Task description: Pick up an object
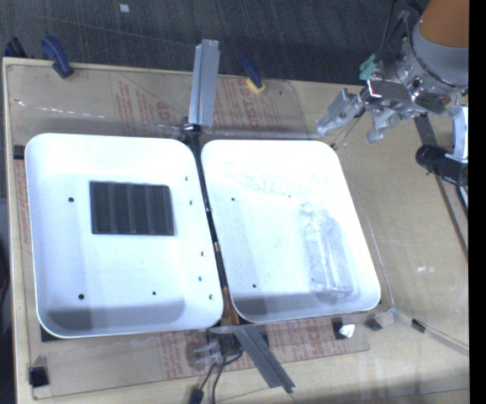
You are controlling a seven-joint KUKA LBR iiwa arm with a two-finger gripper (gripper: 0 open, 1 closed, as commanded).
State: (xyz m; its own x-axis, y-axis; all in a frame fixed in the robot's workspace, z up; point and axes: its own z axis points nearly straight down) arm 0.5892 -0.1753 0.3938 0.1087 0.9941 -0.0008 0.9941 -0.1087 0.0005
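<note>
Camera view shows the gripper (356, 120) up high past the far right corner of the right bin (356, 217), with its jaws spread apart and holding nothing, while a clear plastic bottle (327, 255) lies on its side near that bin's right wall. To pick it up well, the arm should drop straight over the bottle's middle and squeeze across its thin side. The wall sits close and the bottle looks slippery; the left bin (37, 225) holds a dark ribbed block (132, 209), well apart.
</note>
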